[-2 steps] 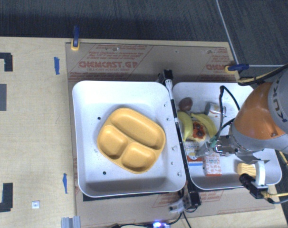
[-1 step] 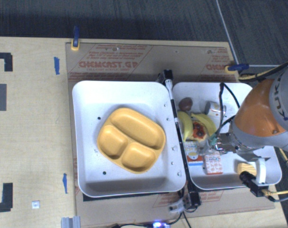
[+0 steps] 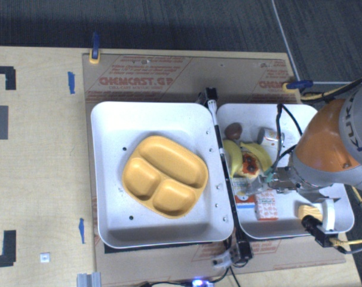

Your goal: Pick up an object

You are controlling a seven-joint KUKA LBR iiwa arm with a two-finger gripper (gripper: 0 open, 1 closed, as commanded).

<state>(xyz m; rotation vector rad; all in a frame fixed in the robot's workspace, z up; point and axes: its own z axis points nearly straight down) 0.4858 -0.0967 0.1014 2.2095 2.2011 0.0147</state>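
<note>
The wooden bench (image 3: 37,160) fills most of the view, with a brown cardboard sheet (image 3: 169,76) printed in red lying on it under both bins. The left bin (image 3: 103,160) is the larger of the two white trays. Just beside it, rim against rim, sits the right bin (image 3: 288,231). The grey arm (image 3: 327,145), with its orange band uppermost, reaches in from the right and hangs over the right bin's middle, covering much of its floor. A yellow divided dish (image 3: 164,175) with three hollows lies tilted in the middle of the left bin, well apart from the arm. The things to be picked are all crowded into the left half of the right bin. Two bananas (image 3: 235,157) lie against the wall shared with the left bin, with something red and orange (image 3: 249,164) tucked between them. The gripper (image 3: 272,177) sits just to the right of the bananas and close above the clutter. Its tip is hidden by the wrist, so I cannot tell whether it is open or closed, or whether it has hold of anything. Directly in front of it, towards the near rim, a red and white carton (image 3: 266,207) lies flat. A crumpled clear packet (image 3: 244,189) lies at the gripper's left, between the bananas and the carton. Further back a grey cylinder (image 3: 269,136) lies near the far wall, just behind the bananas, and a small brown rounded thing (image 3: 233,129) rests in the bin's far left corner.
</note>
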